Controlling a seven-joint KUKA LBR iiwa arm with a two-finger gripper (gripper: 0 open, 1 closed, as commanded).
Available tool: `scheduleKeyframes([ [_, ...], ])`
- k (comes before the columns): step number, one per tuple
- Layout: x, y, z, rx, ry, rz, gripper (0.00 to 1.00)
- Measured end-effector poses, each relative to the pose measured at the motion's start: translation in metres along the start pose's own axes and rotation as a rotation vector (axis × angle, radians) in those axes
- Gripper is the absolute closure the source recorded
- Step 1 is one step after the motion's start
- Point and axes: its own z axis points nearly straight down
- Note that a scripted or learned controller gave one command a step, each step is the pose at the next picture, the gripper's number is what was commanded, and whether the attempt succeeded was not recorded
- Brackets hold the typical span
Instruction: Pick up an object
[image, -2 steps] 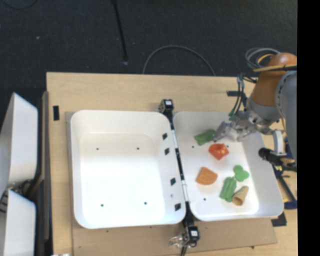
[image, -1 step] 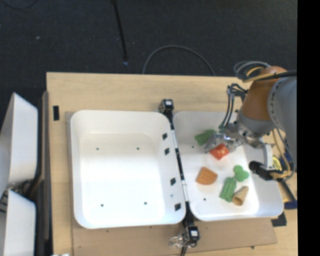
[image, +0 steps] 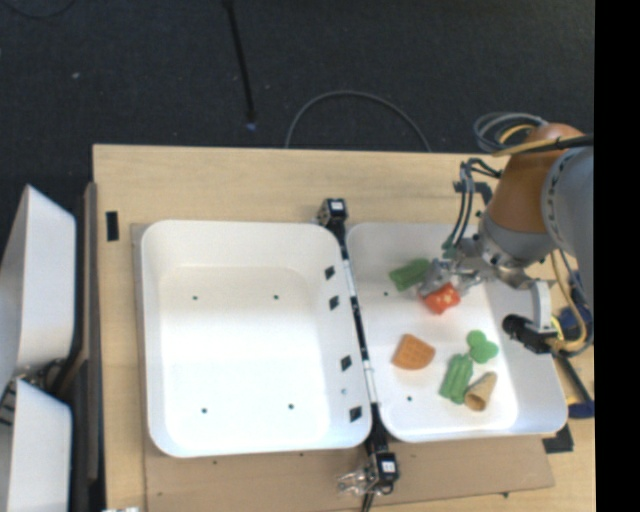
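My gripper (image: 452, 277) hangs low over the upper middle of the right bin (image: 530, 420), under the grey arm with its orange band. A small red object (image: 440, 298) lies right at the gripper's tip, touching or nearly touching it. Just left of the gripper sits a flat green piece (image: 408, 273). Farther toward the front lie an orange wedge (image: 412, 352), a rounded green piece (image: 482, 346), a long green piece (image: 457, 380) and a tan cone (image: 480, 390).
The left bin (image: 160, 300) stands beside the right one, with a black-clipped divider (image: 350, 330) between them. Cables and a black fitting (image: 525, 332) sit along the right bin's right edge. White boxes (image: 40, 300) stand at the far left.
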Motion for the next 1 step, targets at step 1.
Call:
scheduleKeyframes([
  [1,0.1147,0.0180,-0.0933,-0.003,0.003,-0.006,1.00],
])
